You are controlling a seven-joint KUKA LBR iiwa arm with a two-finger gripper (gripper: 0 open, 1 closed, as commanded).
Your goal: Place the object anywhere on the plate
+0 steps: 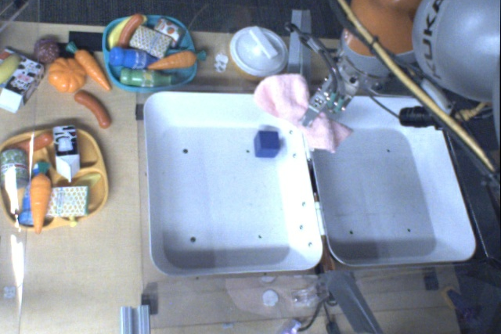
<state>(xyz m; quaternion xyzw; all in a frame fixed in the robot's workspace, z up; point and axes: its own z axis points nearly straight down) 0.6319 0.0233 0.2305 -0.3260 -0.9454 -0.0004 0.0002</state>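
Nearest the camera, along the lower half of the frame, two white bins are seen side by side: the left bin (pixel 227 238) and the right bin (pixel 399 231). Farther back, in the upper middle of the left bin, a small blue cube (pixel 268 143) is found resting on the floor, apart from the walls. Beyond it, a pink cloth (pixel 297 109) is draped across the bins' shared upper corner. The gripper (pixel 319 107) is seen over that cloth; its state cannot be told.

blue cube (pixel 268 143); upright; left bin (pixel 188 199); upper right part
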